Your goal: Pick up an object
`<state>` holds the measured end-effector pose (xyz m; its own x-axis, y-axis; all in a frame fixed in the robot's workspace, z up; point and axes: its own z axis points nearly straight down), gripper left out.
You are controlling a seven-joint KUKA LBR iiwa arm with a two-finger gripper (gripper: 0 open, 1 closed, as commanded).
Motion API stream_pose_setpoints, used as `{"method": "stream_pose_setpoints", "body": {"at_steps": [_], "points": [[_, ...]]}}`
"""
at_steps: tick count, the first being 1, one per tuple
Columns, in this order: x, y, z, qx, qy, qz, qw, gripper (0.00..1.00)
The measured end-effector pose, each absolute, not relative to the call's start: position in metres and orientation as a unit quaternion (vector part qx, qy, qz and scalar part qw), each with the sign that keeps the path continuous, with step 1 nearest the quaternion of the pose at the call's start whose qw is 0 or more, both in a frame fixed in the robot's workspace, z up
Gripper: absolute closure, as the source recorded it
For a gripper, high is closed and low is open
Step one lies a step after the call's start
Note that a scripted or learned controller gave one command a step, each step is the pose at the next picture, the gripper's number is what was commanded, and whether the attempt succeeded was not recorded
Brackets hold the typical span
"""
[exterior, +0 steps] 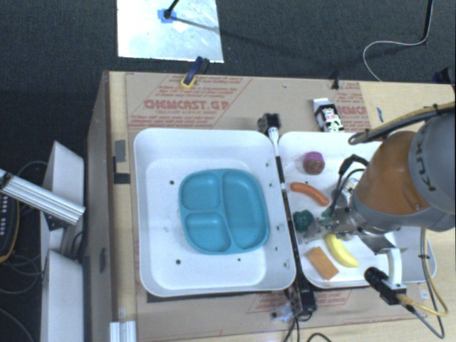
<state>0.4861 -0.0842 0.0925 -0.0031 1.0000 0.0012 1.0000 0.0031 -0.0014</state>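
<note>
Claw (329, 219) seen low in right bin (417, 280), between dark green object (304, 220) and banana (341, 251); grip state cannot be told. Banana's long axis slanted upper-left to lower-right. Orange block (323, 263) beside it; sausage (309, 192), purple ball (313, 163) above. Blue tray (223, 210) in left bin (164, 262).

gripper (329, 218): fingertips hidden under wrist, state unclear
arm (406, 173): cut off at right edge
right bin (296, 142): right part covered by arm
</note>
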Motion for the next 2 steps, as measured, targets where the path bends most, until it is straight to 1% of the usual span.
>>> {"method": "stream_pose_setpoints", "body": {"at_steps": [1,2], "points": [[0.487,-0.085,0.103,-0.706,-0.708,-0.0009,-0.001,1.0],[0.552,-0.03,0.185,-0.706,-0.708,-0.0013,-0.001,1.0]]}}
